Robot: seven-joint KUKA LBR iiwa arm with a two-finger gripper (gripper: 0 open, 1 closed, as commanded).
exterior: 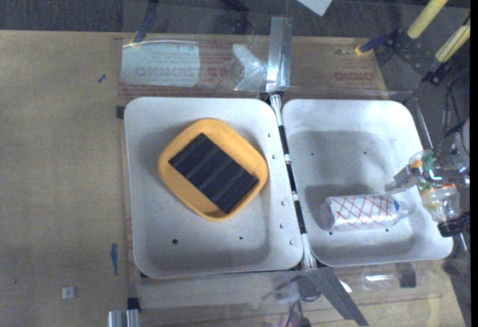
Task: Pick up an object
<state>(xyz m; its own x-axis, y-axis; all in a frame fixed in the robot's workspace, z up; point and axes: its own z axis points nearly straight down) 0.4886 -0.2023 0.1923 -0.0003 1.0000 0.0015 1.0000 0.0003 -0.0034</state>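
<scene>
At the right edge of the right bin (358,113), the gripper (427,178) sits over the bin's right rim, partly cut off by the frame. Whether the jaws stand wide or narrow cannot be told from this view; nothing is visible between them.

The nearest candidate for the pick is a bottle with a red lattice label (362,211), lying on its side on the floor of the right bin, toward the near side. Its long axis runs roughly left to right, with the flat base at the left and the clear neck end pointing right, toward the gripper. The bottle lies to the left of and slightly nearer than the gripper, close beside it but not touching as far as the view shows.

Judgement: a grasp across the bottle's short axis calls for the jaws to close along the near-far direction, and the round body may roll if contacted off centre.

The left bin (142,169) holds an orange tray with a dark ribbed insert (213,169), set diagonally, well apart from the gripper. The divider between the bins stands between the gripper and that tray. Both bins rest on the table (52,169).
</scene>
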